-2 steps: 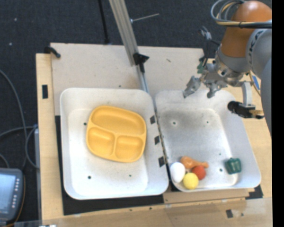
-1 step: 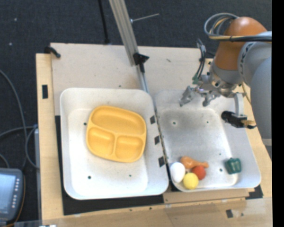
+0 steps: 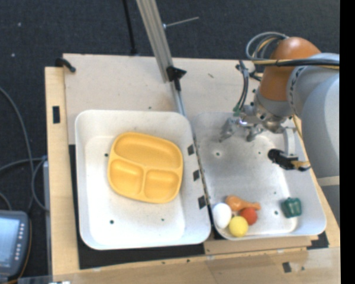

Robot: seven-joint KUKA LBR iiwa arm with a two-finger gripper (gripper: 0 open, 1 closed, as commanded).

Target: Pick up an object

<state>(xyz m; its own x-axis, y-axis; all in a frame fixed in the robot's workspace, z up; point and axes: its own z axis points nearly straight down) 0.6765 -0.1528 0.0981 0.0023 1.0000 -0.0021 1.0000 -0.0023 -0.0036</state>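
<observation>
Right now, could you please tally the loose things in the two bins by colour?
Yellow: 2, the divided plate in the left bin and a small ball in the right bin
White: 1, an egg
Orange: 1, a small piece
Red: 1, a small round piece
Green: 1, a small block
Total: 6

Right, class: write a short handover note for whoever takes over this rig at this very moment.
Pincer: above the far end of the right bin, nothing seen between its fingers; open or shut unclear.
Objects: white egg, yellow ball, red ball and orange piece clustered at the right bin's near edge; green piece near its right corner. Yellow divided plate in the left bin.
Done: nothing lifted.
Left: the whole pick.
</observation>
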